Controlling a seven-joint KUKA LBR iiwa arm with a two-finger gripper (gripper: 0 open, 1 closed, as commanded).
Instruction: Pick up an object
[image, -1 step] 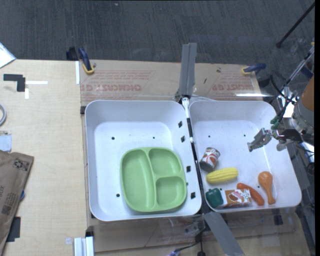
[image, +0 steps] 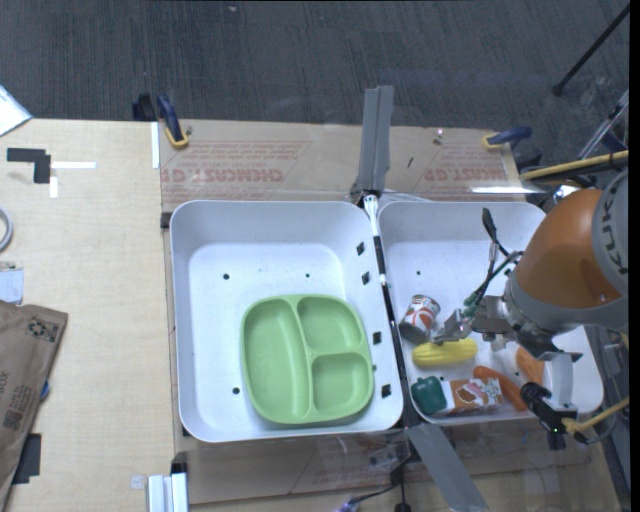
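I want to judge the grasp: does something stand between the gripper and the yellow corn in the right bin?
Nothing visible does. The gripper is right above the corn, at its upper edge. A can lies close on the left, and a carrot and a packet lie below.

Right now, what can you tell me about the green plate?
The green plate is a pale green tray that looks like plastic, with rounded corners and three sunken sections: one long, two smaller. It lies flat and slightly turned in the left white bin, near the front. Nothing sits in it or touches it.
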